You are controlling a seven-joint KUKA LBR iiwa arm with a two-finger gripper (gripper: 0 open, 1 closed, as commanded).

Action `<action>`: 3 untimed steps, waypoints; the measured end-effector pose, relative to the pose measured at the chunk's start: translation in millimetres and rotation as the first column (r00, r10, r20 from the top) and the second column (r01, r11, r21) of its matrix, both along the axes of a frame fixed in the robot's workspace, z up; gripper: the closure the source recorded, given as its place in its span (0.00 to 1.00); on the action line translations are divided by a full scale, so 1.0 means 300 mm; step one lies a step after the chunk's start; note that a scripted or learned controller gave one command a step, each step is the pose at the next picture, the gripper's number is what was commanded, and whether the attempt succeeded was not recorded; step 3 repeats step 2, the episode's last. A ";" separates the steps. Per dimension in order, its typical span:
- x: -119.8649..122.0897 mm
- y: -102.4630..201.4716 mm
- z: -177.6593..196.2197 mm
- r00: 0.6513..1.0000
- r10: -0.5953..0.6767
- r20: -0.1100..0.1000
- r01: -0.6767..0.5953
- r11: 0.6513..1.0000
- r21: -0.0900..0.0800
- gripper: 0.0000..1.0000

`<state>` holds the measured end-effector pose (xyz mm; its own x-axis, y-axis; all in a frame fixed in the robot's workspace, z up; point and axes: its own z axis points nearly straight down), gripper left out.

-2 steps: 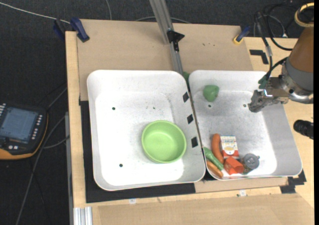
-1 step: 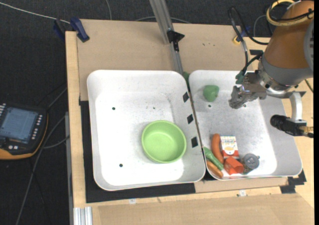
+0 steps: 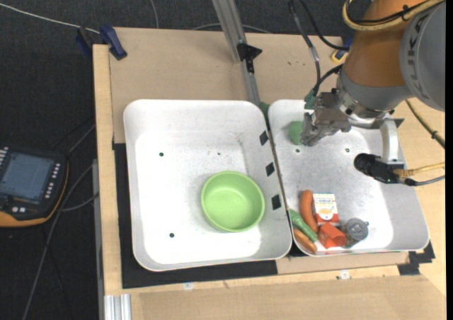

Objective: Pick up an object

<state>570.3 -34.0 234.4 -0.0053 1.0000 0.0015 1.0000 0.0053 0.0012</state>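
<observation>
Your gripper [image 3: 309, 134] points down into the right bin [image 3: 396, 230], fingertips just beside a small green object [image 3: 294, 130] at the bin's far-left corner; can't tell if it's gripped. Orange-banded arm [image 3: 386, 35] rises toward the bin's far-right. Carrot [image 3: 306, 207], box [image 3: 325, 205] sit at the bin's near edge.

1. Green bowl [image 3: 233, 202]: round, light green, upright with the opening facing up; sits in the left bin, toward its near right part.
2. Small green object [image 3: 294, 131]: rounded, lies at the far left of the right bin, partly hidden by the gripper; shape unclear.
3. Carrot [image 3: 308, 210]: orange, elongated, near left corner of the right bin.
4. Small orange-and-white box [image 3: 325, 205]: just beside the carrot.
5. Red item [image 3: 330, 235] and grey round piece [image 3: 355, 229]: clustered at the near wall, touching or almost so.
</observation>
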 end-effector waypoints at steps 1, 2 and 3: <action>0.060 0.162 -0.033 1.000 -0.001 -0.001 0.001 1.000 0.000 1.00; 0.118 0.324 0.019 1.000 -0.001 0.000 0.001 1.000 0.000 1.00; 0.118 0.324 0.019 1.000 -0.001 0.000 0.001 1.000 0.000 1.00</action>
